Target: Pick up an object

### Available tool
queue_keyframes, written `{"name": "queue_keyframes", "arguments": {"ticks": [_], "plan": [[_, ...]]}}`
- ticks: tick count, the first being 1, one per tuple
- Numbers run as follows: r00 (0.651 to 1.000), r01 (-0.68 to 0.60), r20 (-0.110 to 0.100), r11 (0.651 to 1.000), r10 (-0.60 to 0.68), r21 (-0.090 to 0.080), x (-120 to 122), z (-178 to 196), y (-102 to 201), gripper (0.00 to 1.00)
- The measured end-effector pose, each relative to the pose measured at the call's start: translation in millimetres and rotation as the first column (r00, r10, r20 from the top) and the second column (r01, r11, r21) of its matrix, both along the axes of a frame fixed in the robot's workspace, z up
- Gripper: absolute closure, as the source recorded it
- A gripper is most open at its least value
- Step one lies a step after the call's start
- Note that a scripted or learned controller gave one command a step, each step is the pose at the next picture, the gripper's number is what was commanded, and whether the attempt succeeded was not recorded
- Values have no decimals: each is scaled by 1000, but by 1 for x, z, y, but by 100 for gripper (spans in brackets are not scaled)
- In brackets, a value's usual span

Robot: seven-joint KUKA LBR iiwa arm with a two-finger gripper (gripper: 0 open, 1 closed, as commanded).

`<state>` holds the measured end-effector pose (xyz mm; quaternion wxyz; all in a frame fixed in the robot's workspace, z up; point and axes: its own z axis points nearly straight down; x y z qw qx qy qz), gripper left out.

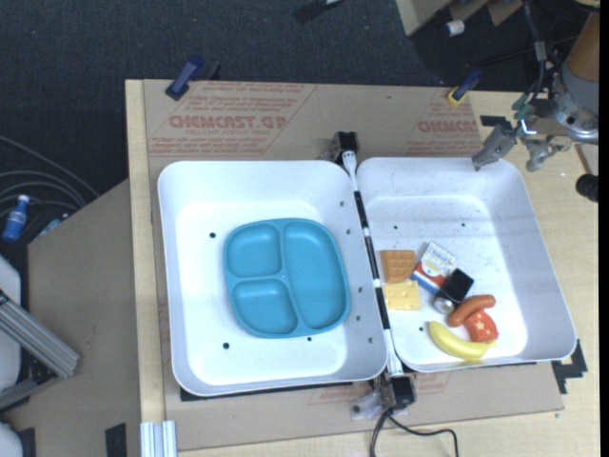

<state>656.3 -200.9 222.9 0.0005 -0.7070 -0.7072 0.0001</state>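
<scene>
Dark carpet [190, 17] behind cardboard-topped bench [285, 112]

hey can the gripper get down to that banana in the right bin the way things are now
Probably yes. The banana lies at the near edge of the right bin with nothing on top of it, though the tomato sits very close. The gripper hangs above the bin's far rim, nothing between them.

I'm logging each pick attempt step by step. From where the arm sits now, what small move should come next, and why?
Probably swing the gripper down-left over the right bin. It sits at the bin's far right corner, while the banana, tomato and crackers cluster near the front.
</scene>
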Motion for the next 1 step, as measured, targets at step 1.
{"name": "queue_keyframes", "arguments": {"ticks": [1], "plan": [[1000,-2,-6,1000,2,7,10,-140,-6,0]]}}
